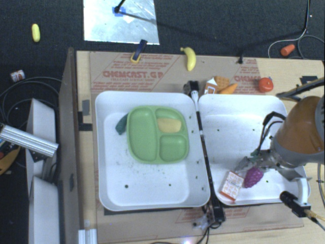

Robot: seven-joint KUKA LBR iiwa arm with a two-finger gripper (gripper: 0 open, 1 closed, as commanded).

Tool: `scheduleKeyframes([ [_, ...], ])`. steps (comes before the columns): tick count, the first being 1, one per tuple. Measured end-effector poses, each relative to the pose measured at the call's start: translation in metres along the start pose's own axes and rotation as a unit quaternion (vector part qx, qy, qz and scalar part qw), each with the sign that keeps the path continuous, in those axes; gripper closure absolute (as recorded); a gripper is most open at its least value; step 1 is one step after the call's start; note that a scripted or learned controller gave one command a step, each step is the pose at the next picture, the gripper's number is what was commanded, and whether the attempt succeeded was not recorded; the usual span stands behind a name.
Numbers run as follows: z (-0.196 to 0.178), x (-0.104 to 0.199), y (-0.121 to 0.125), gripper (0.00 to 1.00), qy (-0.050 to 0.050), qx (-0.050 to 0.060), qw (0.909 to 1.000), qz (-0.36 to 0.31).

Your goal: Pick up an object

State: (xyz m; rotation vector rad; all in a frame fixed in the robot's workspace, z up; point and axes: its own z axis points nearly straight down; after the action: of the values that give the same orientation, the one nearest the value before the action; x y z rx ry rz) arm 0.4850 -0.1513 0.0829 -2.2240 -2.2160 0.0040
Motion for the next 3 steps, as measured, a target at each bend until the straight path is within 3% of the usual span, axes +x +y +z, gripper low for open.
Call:
scheduleKeyframes([
  [1,-0.154,-0.052,0.083,0.00,-0.005,-0.013,0.9999,-0.004],
  [2,-0.062,-0.055,0.014,0.00,0.002,0.003,1.0000,0.000],
  [3,-0.006,0.010,0.000,0.00,0.003,0.001,1.0000,-0.006],
])
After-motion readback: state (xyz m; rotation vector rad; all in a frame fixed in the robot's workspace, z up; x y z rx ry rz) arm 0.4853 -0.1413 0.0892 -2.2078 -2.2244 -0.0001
